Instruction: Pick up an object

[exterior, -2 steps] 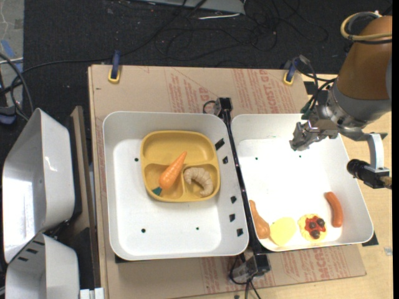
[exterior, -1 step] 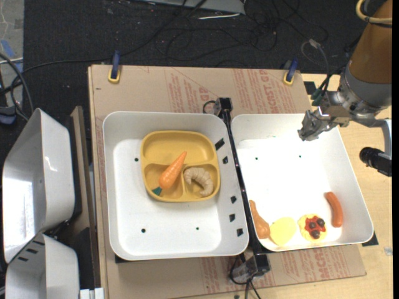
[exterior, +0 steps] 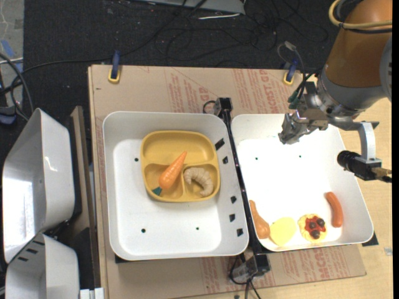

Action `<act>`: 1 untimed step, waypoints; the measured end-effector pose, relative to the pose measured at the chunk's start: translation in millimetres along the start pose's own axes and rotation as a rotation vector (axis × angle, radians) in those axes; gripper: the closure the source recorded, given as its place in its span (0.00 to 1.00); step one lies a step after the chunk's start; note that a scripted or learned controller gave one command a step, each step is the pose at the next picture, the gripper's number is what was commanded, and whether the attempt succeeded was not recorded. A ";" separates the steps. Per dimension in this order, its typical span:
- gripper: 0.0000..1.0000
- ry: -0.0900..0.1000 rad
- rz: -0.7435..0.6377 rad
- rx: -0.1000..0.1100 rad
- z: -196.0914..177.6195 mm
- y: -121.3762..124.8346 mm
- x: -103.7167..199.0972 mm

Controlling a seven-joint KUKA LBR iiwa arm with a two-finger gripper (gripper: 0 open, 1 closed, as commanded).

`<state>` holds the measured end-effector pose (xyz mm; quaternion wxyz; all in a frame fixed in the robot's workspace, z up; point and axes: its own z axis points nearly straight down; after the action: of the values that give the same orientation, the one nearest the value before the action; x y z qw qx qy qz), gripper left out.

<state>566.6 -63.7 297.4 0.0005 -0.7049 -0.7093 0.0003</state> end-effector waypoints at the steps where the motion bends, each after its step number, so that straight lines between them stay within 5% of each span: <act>1: 1.00 0.001 -0.002 0.001 4.4 -8.5 46.1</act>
<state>557.8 -17.6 293.1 0.0011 -0.7044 -0.7098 0.0003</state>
